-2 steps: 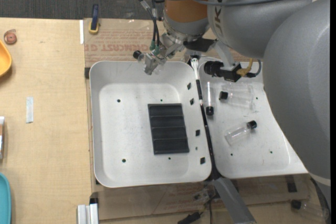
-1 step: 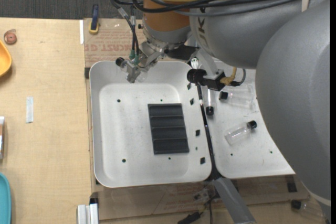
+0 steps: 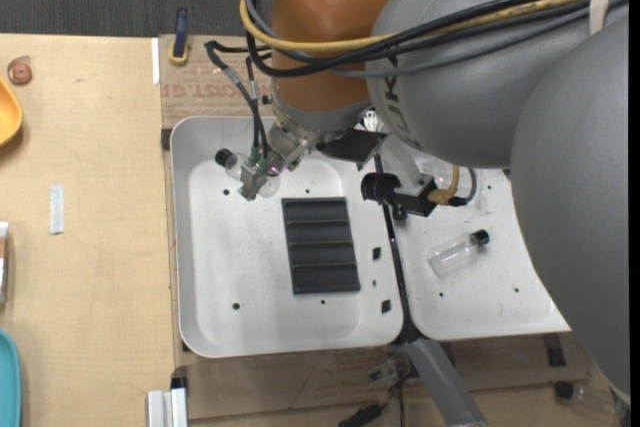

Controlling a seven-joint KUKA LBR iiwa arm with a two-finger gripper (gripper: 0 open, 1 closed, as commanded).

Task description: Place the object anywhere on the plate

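While lying loose, bottle (image 3: 455,253): small, clear, on its side on the floor of the right bin (image 3: 500,305), black cap (image 3: 481,238) toward 2 o'clock; nothing touching it.
Plate (image 3: 321,246): dark, ribbed, rectangular, flat in the left bin (image 3: 215,295); at 9 o'clock from the bottle, across the shared rims.
Gripper (image 3: 256,179): low over the left bin, near the plate's 10 o'clock corner, well apart from the bottle.
Claw state: cannot tell; tip blurred, something pale there, whether tool or held item unclear.
Step in hand, as judged: reach and pickup not yet done if the bottle is the object.
Doing it well: swing toward 3 o'clock, clear both rims, descend square across the bottle's body rather than the cap, close gently against rolling.
Placement: carry back toward 9 o'clock, release low over the plate's middle, along the ribs.
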